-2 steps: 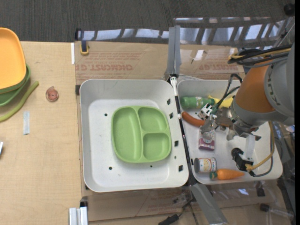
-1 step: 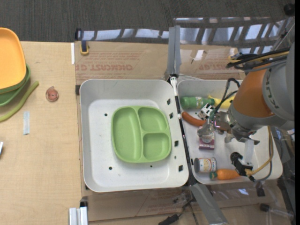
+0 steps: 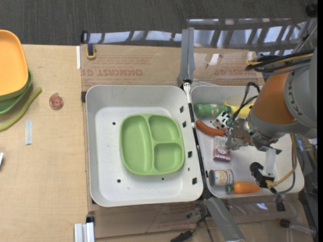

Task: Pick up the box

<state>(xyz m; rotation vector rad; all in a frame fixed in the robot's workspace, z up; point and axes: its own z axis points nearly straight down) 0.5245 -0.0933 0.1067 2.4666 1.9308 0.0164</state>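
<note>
Nearest the right bin's [image 3: 298, 183] front wall lie a carrot [image 3: 246, 187] and a small jar [image 3: 221, 177]. Behind the jar, the box [image 3: 221, 149] lies flat; the pincer [image 3: 233, 141] sits just beside it, grip state indeterminable. Beyond: sausage [image 3: 209, 128], green bottle [image 3: 212, 109].

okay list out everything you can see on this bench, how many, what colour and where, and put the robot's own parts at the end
Shallow white bins: two, side by side.
Green divided plastic plate: one, left bin.
Small pink-and-white box: one, right bin middle, by the gripper.
Green bottle: one, right bin top.
Orange-red sausage-shaped toy: one, below the bottle.
Black-and-white die: one, beside the bottle.
Small labelled can: one, right bin bottom.
Orange carrot: one, beside the can.
Orange and green plates: stacked, far left.
Small pink round object: one, on wood.
Grey-and-orange arm: one, with gripper above the right bin.
</note>
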